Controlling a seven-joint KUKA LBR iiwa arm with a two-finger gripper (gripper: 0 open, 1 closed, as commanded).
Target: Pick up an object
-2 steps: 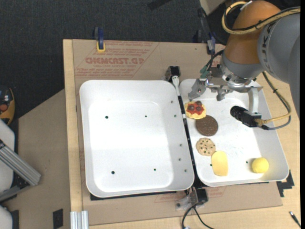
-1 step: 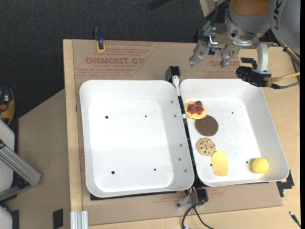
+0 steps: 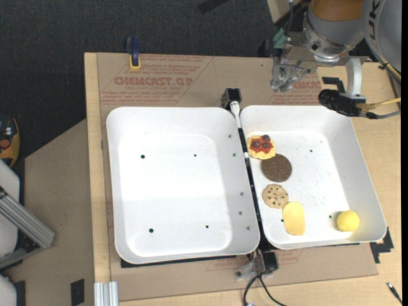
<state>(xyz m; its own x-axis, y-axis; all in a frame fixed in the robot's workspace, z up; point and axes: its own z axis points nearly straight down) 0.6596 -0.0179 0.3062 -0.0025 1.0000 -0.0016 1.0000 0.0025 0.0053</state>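
Camera view looks down on two shallow white plastic bins set side by side on a brown cardboard-covered bench, with the grey arm and its orange band reaching in from the right. The two-finger metal gripper (image 3: pixel 284 81) hangs above the bench just beyond the far rim of the right-hand bin (image 3: pixel 357 148), well apart from anything it might take; whether it is spread or pressed together cannot be told at this size, and nothing is visible in its grasp. All the candidates lie in the right-hand bin, mostly lined along its left wall: a small round pastry with red topping (image 3: pixel 261 146), a dark brown round cookie (image 3: pixel 276 168) touching it, a pale chocolate-chip cookie (image 3: pixel 275 196), and a pale yellow oblong block (image 3: pixel 293 218). A small yellow ball (image 3: pixel 347 221) sits alone near the front right corner, probably the easiest to reach cleanly. The left-hand bin (image 3: pixel 127 171) likely serves as the drop place.
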